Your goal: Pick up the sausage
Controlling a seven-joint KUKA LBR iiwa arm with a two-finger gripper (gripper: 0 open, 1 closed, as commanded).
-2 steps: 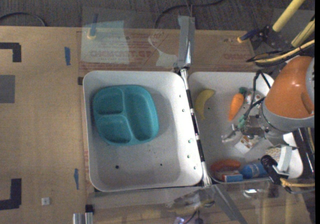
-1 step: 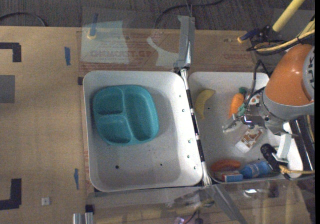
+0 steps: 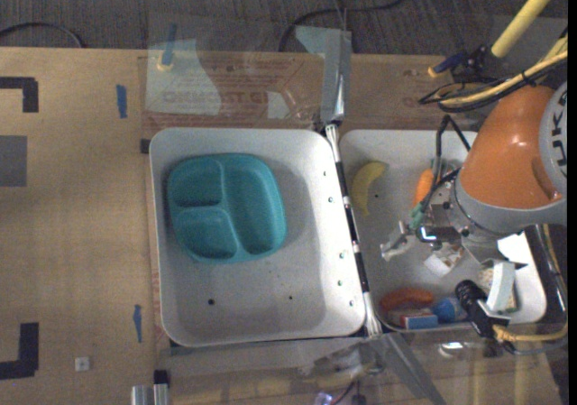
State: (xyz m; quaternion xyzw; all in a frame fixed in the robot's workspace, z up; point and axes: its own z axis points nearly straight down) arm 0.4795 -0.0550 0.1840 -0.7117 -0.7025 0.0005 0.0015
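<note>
The arm appears to be in the approach step: its end effector [image 3: 416, 236] hangs low over the middle of the right shallow white bin [image 3: 397, 146], and nothing can be seen between its parts. Whether they stand apart or together cannot be told from this slant.

The likeliest sausage is the reddish-orange rounded piece [image 3: 407, 298] lying at the near edge of the right bin, nearer than the end effector and apart from it. The next move would call for shifting toward that near edge, lining up across the piece's short side, and descending without nudging the small blue block [image 3: 445, 310] just beside it.

The right bin also holds a yellow banana-shaped piece [image 3: 368, 185] by its left wall and a small orange carrot-like piece [image 3: 424, 187] further right. The left shallow white bin [image 3: 306, 295] holds a teal divided plastic plate [image 3: 226, 207] in its far left part. Both bins sit on the wooden counter [image 3: 72, 214].
</note>
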